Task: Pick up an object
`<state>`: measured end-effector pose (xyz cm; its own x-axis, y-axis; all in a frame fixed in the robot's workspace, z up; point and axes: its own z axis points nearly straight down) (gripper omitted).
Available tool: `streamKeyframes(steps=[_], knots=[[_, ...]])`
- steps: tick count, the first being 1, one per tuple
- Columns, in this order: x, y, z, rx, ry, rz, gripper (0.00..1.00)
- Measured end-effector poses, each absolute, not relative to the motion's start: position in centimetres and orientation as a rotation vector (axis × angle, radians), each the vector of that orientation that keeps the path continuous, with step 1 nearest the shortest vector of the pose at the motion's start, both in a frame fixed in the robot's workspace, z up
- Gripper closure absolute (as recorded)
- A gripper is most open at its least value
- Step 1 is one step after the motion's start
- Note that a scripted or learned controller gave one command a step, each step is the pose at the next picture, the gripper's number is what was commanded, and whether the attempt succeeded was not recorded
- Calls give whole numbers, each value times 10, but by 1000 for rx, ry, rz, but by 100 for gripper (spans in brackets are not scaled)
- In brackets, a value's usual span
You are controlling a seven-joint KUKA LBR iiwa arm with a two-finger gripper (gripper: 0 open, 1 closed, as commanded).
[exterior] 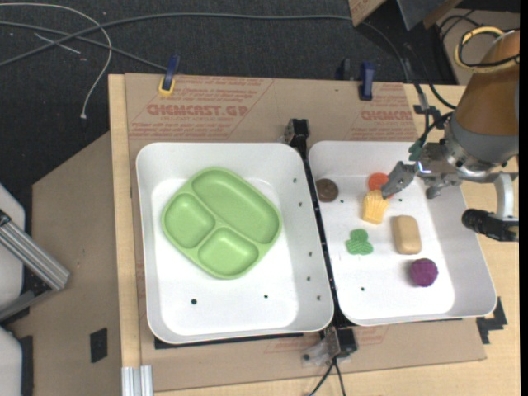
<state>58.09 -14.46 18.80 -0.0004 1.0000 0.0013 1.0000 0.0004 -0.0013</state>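
The right bin holds several small items: a brown round piece, an orange ball, a yellow ridged piece, a green leafy piece, a tan block and a purple ball. My gripper hangs over the bin's upper middle, just right of the orange ball and above the tan block. Its two dark fingers stand open, and nothing sits between them. The left finger's tip is close to the orange ball and the yellow piece.
A green divided plate lies in the left bin. A black clamp sits at the top of the ridge between the bins. The grey and orange arm covers the right bin's upper right corner.
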Motion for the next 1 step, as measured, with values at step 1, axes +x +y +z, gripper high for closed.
streamKeyframes(steps=[1], knots=[[572, -139, 130, -2216, -2215, 6, 0]])
